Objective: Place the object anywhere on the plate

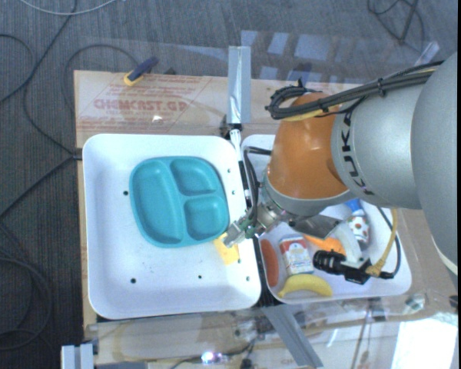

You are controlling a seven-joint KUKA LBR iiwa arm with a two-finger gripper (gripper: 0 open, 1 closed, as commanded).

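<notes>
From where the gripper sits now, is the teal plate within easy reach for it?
Probably yes. The gripper hangs over the left bin, just off the teal plate at its lower right corner, beside a small yellow object. Nothing stands between it and the plate.

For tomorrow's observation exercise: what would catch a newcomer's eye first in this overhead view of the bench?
The big grey arm with its orange band fills the right side, reaching over the right bin. Next comes the turquoise divided plate in the middle of the left bin. The gripper hangs at the inner edge of the left bin, over a small yellow object just off the plate's lower right corner; a banana lies in the right bin.
</notes>
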